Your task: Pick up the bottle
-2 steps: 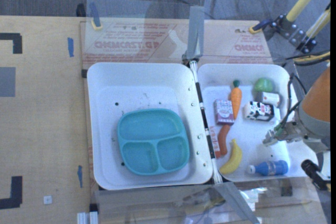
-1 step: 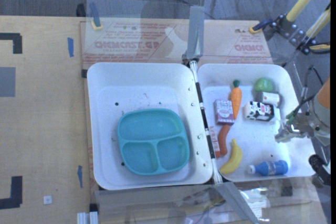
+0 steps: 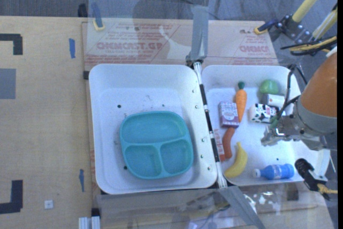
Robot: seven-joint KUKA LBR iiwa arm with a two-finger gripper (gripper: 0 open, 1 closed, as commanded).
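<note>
The bottle is small and blue with a white cap. It lies on its side near the front edge of the right bin, cap pointing left. My gripper hangs over the right side of that bin, a little behind the bottle and apart from it. The grey wrist and the orange band rise behind it at the view's right edge. Nothing shows in the gripper.
The right bin also holds a banana, a red sausage, a pink box, a carrot, a cow-patterned carton and a green round thing. A teal divided plate lies in the left bin.
</note>
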